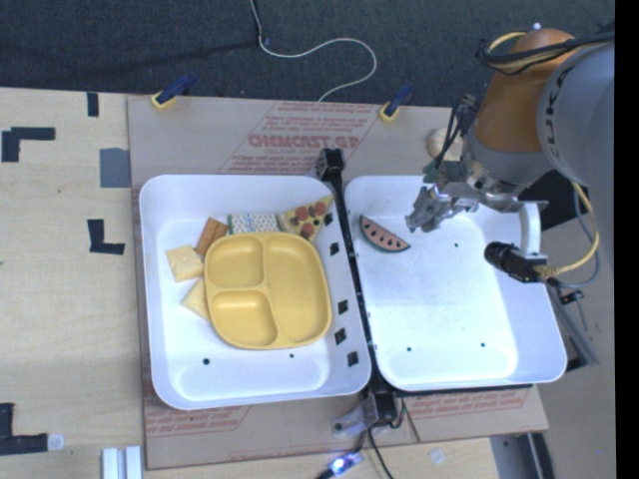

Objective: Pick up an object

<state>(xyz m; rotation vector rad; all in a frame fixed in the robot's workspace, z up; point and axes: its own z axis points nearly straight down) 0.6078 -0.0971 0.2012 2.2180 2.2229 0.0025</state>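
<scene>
A toy watermelon slice [384, 236], red with a dark rind, lies in the right bin [469, 352] near its far left corner. My gripper [423, 216] hangs just to the right of the slice, a short gap away, with nothing seen between its fingers. The grey arm with its orange band [519, 93] reaches in from the upper right. In the left bin [170, 297] lies a yellow divided plate [268, 289] with toy food pieces along its far and left sides: a pizza slice [308, 216], a cracker [184, 262] and a brown piece [211, 235].
A black divider [344, 267] runs between the two bins. A black camera part [511, 259] on a white bracket hangs over the right bin's right side. Cables trail off the arm at the right. Cardboard [290, 133] lies under both bins.
</scene>
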